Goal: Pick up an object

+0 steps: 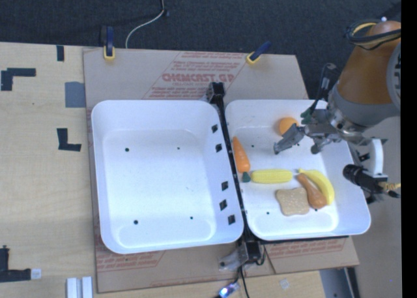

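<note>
Right bin [352,225] contents: 1 orange [287,124], 1 carrot [240,154], 1 corn cob [272,176], 1 banana [320,184], 1 bread slice [292,201]. Gripper [301,140] spread wide, ungrasping, above. Left bin [104,160] on cardboard [189,75].

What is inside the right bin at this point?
The right bin holds a carrot, corn cob, banana, bread slice and an orange, partly covered by the gripper.

Grey arm [391,88] with a rounded orange band – dark cables looping above – ending in a dark metal pincer [301,141]
</note>
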### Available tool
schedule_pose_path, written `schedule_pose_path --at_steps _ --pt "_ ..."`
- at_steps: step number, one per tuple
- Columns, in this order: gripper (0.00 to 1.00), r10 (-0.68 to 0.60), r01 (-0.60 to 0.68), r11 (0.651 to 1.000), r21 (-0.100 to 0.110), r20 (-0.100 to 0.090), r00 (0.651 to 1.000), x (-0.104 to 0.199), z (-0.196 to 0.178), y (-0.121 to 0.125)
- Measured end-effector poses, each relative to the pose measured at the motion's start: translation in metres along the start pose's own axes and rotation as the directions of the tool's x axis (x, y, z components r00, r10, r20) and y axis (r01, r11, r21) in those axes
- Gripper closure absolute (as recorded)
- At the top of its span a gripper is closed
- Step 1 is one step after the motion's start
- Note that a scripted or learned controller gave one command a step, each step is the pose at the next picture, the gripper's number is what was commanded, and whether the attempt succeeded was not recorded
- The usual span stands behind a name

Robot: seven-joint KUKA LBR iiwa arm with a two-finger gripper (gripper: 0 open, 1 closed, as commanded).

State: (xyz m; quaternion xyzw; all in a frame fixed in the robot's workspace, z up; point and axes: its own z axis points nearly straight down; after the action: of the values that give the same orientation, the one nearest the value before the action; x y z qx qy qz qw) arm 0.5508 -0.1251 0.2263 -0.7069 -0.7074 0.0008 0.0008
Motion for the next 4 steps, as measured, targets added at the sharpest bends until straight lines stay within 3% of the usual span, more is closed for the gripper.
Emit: schedule_pose_path --at_steps 1,2,3,4 --pt "0.0 -0.009 0.009 1.0 0.005 -0.004 1.0 0.097 0.045 -0.02" --pt "0.0 -0.003 0.003 1.0 -0.004 0.0 1.0 0.103 0.029 0.032" --pt "0.0 0.009 -0.009 1.0 0.005 0.002 1.0 0.033 0.043 -0.037" --pt "0.0 -0.004 0.004 1.0 -0.006 0.0 1.0 0.059 0.042 0.039"
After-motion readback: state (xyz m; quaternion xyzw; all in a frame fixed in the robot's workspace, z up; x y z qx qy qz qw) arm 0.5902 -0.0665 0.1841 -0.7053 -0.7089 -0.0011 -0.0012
